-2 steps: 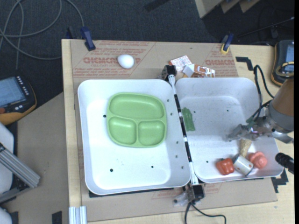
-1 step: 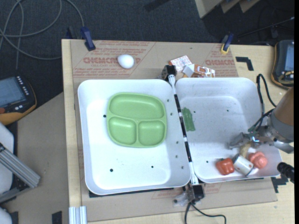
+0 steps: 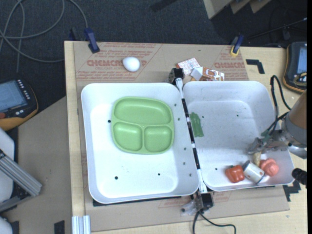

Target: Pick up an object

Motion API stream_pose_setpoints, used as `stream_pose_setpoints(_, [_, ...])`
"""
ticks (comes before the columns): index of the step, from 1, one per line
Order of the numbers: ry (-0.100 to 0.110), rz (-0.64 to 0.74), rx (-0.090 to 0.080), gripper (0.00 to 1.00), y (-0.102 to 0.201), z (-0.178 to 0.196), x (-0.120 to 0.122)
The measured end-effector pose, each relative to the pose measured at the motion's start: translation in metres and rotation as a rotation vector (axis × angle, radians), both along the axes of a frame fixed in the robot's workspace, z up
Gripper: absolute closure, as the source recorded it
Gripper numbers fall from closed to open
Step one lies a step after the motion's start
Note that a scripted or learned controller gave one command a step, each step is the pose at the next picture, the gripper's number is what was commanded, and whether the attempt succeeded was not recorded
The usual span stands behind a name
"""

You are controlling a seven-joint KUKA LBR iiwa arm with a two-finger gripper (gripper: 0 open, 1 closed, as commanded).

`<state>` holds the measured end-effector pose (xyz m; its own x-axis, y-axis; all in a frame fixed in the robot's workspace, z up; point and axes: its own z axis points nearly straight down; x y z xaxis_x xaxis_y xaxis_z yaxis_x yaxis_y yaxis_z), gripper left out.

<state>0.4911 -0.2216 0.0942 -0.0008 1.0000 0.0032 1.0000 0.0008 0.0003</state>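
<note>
Gripper [image 3: 259, 147] is hovering in the right white bin [image 3: 229, 94], just above a small cluster: two orange-red rounded plastic pieces [image 3: 234, 174] flanking a white cylinder [image 3: 253, 172]. Cannot tell finger spacing. Advisable: centre over one piece before descending. The arm's bulk is running off the right edge; the fingertips are blurring into clutter.

Green tray [image 3: 143, 125], white bins [image 3: 97, 106]
</note>
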Motion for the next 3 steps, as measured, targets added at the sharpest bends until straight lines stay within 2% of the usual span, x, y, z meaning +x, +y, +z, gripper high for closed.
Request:
stream_pose_setpoints(1, [-0.002, 0.001, -0.003, 1.00, 0.041, 0.049, 0.067])
stream_pose_setpoints(2, [-0.002, 0.001, -0.003, 1.00, 0.084, 0.095, 0.098])
stream_pose_setpoints(3, [0.002, 0.000, -0.002, 1.00, 0.149, 0.124, 0.067])
